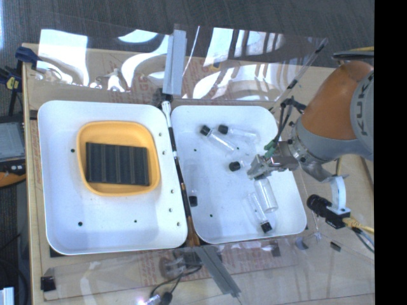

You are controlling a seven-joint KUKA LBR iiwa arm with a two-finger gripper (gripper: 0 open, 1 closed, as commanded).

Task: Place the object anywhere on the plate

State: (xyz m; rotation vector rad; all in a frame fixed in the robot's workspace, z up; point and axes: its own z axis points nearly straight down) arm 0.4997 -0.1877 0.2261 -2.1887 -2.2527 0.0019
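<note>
A grey robot arm (pixel 331 132) with an orange band reaches in from the right over a worktop (pixel 114 272) that carries two shallow white bins side by side. The left bin (pixel 57 221) holds a yellow plate (pixel 117 157), a rounded square tray with a dark ribbed panel (pixel 117 164) sunk in its middle. The plate sits in the upper half of that bin, well apart from everything in the other one.

In the right bin (pixel 216 221) lie several clear plastic vials with black caps. Two of them rest near the bin's upper middle: one vial (pixel 216 138) angled down to the right with its cap at the upper left, and another (pixel 238 132) just beside it. A loose black cap (pixel 234 166) lies near the centre of the bin, and a small dark piece (pixel 193 201) sits close to the bin's left wall. A further vial (pixel 262 203) lies along the right side of the bin, its black cap pointing toward the bin's lower edge.

The pincer (pixel 262 168) hangs low over the right side of this bin, directly above the top end of that last vial. Whether its tips are apart or together cannot be told from here, nor whether they touch the vial. Thin cables run from the wrist up toward a clear panel (pixel 254 49) at the back of the worktop.
</note>
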